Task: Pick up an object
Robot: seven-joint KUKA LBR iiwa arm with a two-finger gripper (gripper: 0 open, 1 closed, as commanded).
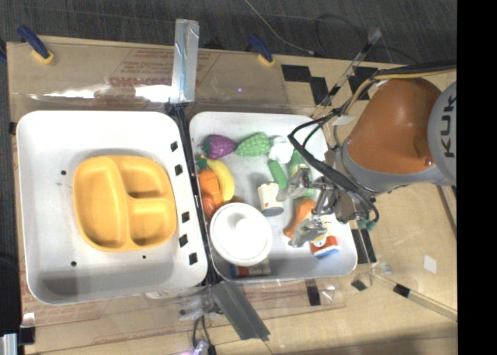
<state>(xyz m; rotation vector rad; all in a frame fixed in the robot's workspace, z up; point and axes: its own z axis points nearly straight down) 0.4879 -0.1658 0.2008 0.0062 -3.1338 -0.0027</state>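
Claw (309, 214) low in right bin (342, 264), over orange carrot (298, 218), beside white bowl (241, 232). Cannot tell if clamped. Yellow tray (124, 200) in left bin (39, 190).

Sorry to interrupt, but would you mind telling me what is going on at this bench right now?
The grey robot arm with the orange band has reached into the right white bin, which holds toy food and a round white bowl. Its gripper is low among the items near an orange carrot-shaped toy; whether it grips anything is unclear. The left white bin holds a yellow divided plastic tray.
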